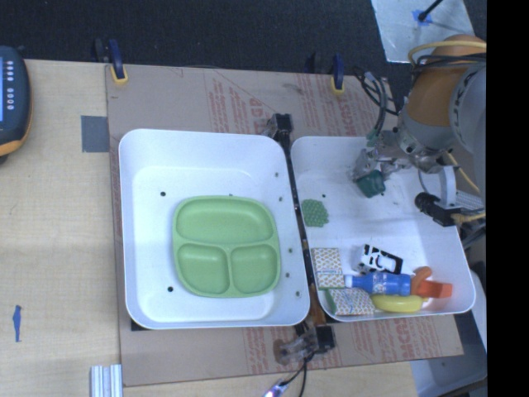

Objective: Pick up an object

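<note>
The arm [442, 98] is reaching in from three o'clock, its gripper [374, 172] hanging over the far part of the right bin [331, 151]. A small dark teal object [371, 184] is sitting right at the fingertips, but whether it is actually pinched between them is impossible to tell from this slant, and how far the hand is spread is equally unclear.

The other pickable things are lying toward the bin's six o'clock edge: a round green scrubby piece [314, 212] near the wall at nine o'clock, two patterned packets [327, 265] below it, a black-and-white item [379, 260], a blue tube [378, 284] touching a yellow banana-shaped toy [397, 303], and an orange piece [430, 284] at their three o'clock end (these last three are crowding together against the near wall).

The left bin [140, 222] is holding a pale green divided plate [225, 246], lying flat near its centre. A dark handheld unit [11, 98] is resting at the bench's nine o'clock edge.
</note>
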{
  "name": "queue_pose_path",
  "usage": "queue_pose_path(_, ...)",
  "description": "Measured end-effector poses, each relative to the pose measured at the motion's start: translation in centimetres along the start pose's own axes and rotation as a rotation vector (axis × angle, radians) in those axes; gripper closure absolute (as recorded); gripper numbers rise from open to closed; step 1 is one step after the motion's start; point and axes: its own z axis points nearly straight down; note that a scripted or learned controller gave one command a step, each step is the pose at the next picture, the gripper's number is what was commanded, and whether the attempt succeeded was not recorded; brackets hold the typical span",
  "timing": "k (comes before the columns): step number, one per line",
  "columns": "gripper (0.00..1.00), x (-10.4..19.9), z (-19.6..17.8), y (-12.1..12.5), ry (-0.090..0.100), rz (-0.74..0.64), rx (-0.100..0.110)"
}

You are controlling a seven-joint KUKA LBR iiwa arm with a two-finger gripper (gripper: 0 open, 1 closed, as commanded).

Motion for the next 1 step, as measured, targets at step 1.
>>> queue_pose_path(1,1.00,7.85,-9.54,-1.68,0.004,-0.001,-0.009)
